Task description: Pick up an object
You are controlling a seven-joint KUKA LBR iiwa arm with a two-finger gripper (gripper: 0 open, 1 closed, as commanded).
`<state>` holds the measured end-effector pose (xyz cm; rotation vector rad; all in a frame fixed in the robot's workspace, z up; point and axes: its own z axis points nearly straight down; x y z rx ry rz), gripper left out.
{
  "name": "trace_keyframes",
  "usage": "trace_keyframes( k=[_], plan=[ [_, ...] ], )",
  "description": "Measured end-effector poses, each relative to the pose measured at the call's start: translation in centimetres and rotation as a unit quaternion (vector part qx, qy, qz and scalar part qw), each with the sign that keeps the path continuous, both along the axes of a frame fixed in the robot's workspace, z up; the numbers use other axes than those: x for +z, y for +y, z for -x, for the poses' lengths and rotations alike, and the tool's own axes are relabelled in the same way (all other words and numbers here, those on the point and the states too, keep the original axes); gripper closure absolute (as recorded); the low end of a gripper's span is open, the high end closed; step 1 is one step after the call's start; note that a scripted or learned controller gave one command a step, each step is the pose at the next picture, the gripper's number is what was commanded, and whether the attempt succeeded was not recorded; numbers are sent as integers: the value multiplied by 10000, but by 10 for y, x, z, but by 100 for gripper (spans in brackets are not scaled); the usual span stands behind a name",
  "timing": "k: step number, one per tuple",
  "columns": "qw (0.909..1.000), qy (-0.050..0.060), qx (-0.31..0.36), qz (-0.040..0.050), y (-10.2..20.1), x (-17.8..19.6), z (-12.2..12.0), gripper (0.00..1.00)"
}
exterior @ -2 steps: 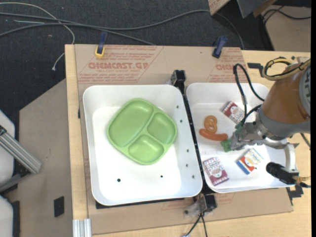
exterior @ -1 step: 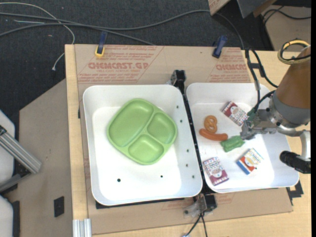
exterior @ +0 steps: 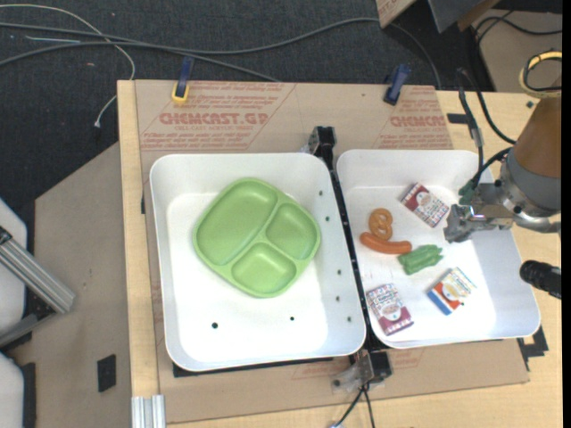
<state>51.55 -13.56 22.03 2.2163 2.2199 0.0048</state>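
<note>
The claw (exterior: 457, 224) is being held over the right bin (exterior: 500, 328), near the bench's right edge; its state cannot be told. The green toy (exterior: 421, 259) nearby is being crowded by the sausage (exterior: 385, 245), so a grasp could slip.

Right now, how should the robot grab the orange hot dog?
Grip the orange hot dog across its narrow middle, coming straight down from above. It lies flat and long, slanting across the right bin, so closing across its width fits best. Its ends crowd the pretzel and green toy.
</note>
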Motion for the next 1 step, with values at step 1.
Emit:
trace_keyframes(
  k=[1],
  plan=[
    [10000,22,17,-12,49,-8,-15,100]
  ],
)
